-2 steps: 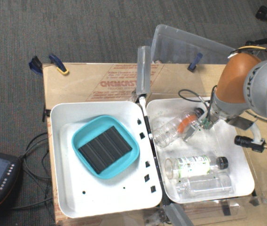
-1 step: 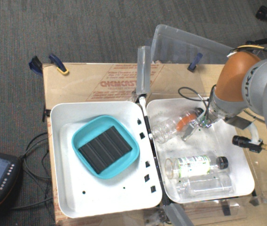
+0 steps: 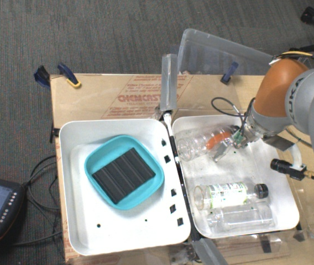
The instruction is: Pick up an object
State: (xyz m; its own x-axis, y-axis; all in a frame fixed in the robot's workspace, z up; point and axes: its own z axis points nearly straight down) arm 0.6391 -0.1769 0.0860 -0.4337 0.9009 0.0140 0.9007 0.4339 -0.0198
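I see the tool (image 3: 226,147) low in the right bin (image 3: 289,203) beside the orange-capped bottle (image 3: 201,143); whether it pinches anything I cannot tell; nothing looks lifted yet.

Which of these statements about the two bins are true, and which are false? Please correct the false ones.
1. The teal tray lies in the left bin. True.
2. A dark ribbed slab rests on the teal tray. True.
3. The pincer hangs over the left bin. False: it is over the right bin, near its far side.
4. The clear bottle with the black cap stands upright. False: it lies on its side.
5. A clear bottle with an orange part lies by the pincer. True.
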